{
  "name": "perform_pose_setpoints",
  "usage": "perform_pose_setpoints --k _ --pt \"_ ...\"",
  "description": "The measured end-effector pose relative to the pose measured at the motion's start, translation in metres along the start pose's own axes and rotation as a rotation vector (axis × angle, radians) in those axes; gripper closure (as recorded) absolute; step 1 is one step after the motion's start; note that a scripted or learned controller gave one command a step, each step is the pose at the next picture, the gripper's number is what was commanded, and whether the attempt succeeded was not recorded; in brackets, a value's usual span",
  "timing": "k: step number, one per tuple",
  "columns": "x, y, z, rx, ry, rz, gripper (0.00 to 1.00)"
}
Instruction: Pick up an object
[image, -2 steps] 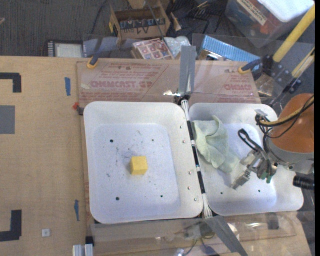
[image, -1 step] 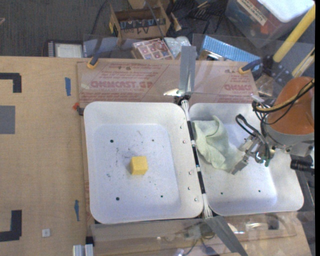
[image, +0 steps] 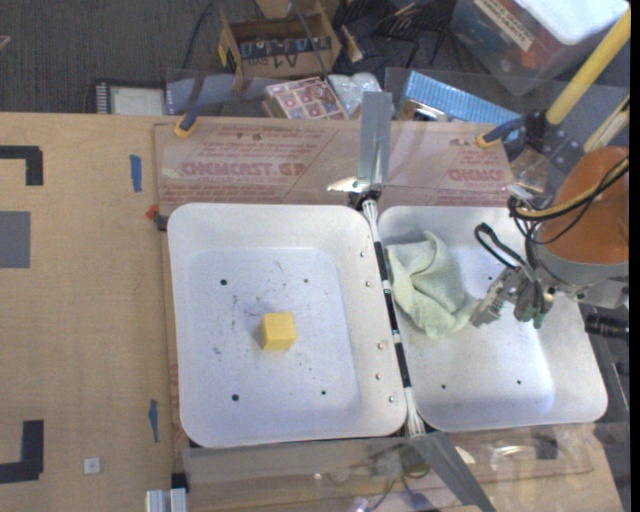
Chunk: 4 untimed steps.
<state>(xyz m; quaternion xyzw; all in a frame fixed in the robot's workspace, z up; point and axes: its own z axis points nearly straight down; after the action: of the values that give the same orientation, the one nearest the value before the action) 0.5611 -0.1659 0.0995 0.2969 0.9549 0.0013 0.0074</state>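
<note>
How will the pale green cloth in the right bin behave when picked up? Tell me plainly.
The cloth lies crumpled in soft folds, so it will probably be floppy and drape from the gripper. It looks thin, so likely light. One fold bunches against the right bin wall, so a pinch may lift only part at first.

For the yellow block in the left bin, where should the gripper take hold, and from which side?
Take the yellow block from straight above, pinching two opposite flat side faces. It sits alone on the left bin floor, slightly rotated, so turning the gripper to match its faces would likely help.
</note>
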Motion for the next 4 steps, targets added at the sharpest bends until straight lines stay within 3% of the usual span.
perform_pose_setpoints --k 1,2,3,4 --pt "0.008 -0.078 0.011 0.005 0.006 -0.327 1.0" --pt "0.008 -0.077 0.011 0.004 0.007 -0.327 0.0" --pt "0.008 -0.077 0.011 0.004 0.007 -0.327 0.0" --pt "0.023 -0.086 0.011 0.002 0.006 -0.427 0.0"
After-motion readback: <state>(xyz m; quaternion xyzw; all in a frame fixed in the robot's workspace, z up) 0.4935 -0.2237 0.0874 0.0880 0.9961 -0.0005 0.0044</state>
